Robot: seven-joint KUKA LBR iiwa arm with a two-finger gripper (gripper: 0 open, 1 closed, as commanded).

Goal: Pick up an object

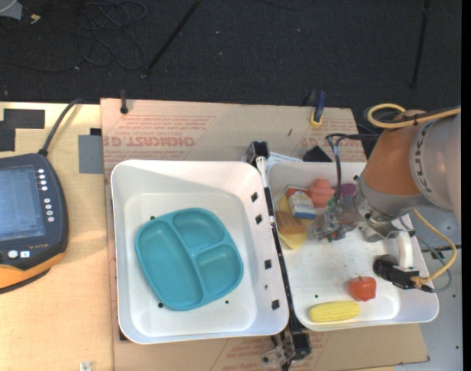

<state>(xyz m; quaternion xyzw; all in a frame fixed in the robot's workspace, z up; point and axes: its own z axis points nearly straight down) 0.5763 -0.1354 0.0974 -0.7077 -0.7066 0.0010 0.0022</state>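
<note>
A yellow corn cob (334, 311) lies nearest the camera, close to the front edge of the right bin (421, 309), its long axis running along that edge, left to right. Just behind it and a little to the right sits a small red tomato-like piece (363, 287), apart from the cob. Toward the bin's back left corner there is a cluster: a pink rounded object (321, 192), a small box with red and white print (300, 204), and a yellow flat piece (290, 231) against the left wall.

The arm (409, 168) reaches in from the right, with the gripper (333, 226) low over the bin's middle, just beside that cluster. Whether its fingers are apart or closed, and whether anything sits between them, I cannot tell; the tip is dark and tangled with cables.

The left bin (134, 182) holds a teal divided plate (189, 257), lying flat near its centre. A tablet-like control pendant (22, 207) rests on the bench at the left edge.
</note>
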